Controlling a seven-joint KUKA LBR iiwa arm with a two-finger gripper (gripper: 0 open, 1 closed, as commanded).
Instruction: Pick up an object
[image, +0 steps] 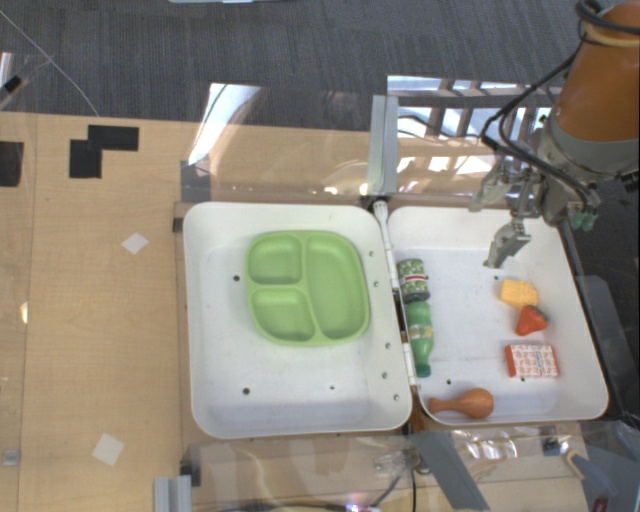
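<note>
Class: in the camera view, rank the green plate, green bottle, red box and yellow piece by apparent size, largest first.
1. Green plate
2. Green bottle
3. Red box
4. Yellow piece, close to the box, so that order is unsure.

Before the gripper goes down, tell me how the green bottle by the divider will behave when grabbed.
The green bottle lies on its side, so it will probably roll if nudged. Its rounded, glossy-looking body may slip between fingers. It sits tight against the right bin's wall, which likely limits finger room.

- The arm is a thick rounded column, orange on top with a grey section below.
- Black cables loop down its left side.
- The tool is grey metal, with small brackets and fittings above it.
</note>
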